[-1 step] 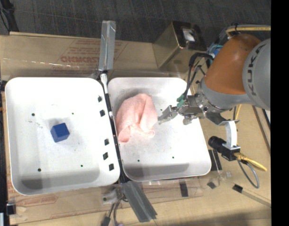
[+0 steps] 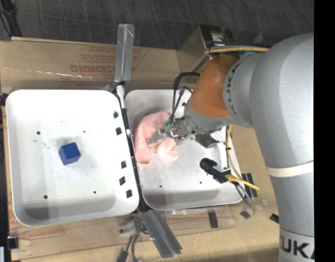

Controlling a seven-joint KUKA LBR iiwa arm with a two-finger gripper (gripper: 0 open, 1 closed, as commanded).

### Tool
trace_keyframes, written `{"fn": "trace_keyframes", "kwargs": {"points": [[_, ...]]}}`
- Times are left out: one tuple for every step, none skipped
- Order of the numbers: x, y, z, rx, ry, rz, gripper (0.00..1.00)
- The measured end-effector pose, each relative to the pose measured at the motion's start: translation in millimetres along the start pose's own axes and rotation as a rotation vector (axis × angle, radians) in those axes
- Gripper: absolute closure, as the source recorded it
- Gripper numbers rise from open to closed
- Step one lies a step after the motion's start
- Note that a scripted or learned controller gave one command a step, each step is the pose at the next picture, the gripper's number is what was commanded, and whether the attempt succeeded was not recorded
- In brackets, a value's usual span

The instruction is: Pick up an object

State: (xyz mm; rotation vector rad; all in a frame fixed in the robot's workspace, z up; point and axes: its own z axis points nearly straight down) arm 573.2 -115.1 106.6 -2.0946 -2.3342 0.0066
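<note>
While one blue cube sits apart, end effector meets one pink cloth — grip unclear.

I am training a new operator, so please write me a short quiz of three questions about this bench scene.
1. True or false: the blue cube lies in the left bin.
2. Which bin does the gripper reach into? A: left bin. B: right bin.
3. Fill in: the soft object under the gripper is ____ in colour.

Key: 1 true. 2 B. 3 pink. The view does not settle whether the gripper holds the soft object.
</note>
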Motion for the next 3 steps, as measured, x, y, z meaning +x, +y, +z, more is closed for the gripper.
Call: {"fn": "trace_keyframes", "kwargs": {"points": [[3.5,-3.3,14.7,-0.002,0.000,-0.025,0.00],[3.6,-3.4,4.9,0.000,0.000,-0.030,1.00],[79.7,12.1,-85.0,-0.003,-0.001,0.062,1.00]]}}
